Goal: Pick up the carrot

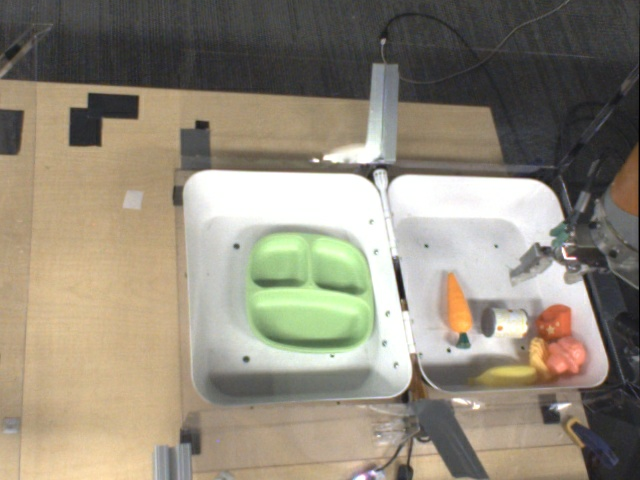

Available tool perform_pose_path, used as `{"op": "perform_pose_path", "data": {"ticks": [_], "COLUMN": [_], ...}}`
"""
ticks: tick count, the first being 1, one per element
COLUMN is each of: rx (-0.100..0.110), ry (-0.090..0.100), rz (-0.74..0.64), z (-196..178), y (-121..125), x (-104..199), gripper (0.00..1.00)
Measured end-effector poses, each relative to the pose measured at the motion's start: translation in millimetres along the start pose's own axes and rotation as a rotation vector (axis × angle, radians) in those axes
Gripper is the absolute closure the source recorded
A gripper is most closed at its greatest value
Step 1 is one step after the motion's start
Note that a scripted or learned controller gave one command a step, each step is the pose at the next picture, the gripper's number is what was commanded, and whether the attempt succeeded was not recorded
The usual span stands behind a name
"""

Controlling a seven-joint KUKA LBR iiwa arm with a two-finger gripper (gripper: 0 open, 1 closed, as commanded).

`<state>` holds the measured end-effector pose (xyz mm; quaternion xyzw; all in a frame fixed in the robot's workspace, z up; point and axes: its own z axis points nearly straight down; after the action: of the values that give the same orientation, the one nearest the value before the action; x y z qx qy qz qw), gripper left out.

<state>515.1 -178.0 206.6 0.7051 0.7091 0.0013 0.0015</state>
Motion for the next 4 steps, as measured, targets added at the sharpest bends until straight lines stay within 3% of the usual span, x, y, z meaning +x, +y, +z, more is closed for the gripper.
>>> {"op": "perform_pose_path", "data": {"ticks": [1, 2, 3, 4], "rx": [-0.001, -0.009, -0.009, 0.001], "ry": [-0.001, 0.000, -0.001, 0.001], "rz": [0.210, 0.238, 0.271, 0.421], "z": [-64, 117, 118, 82], "y": [25, 13, 35, -17], "x": [-28, 27, 8, 65], "gripper": [0.00, 0.00, 0.00, 0.00]}}
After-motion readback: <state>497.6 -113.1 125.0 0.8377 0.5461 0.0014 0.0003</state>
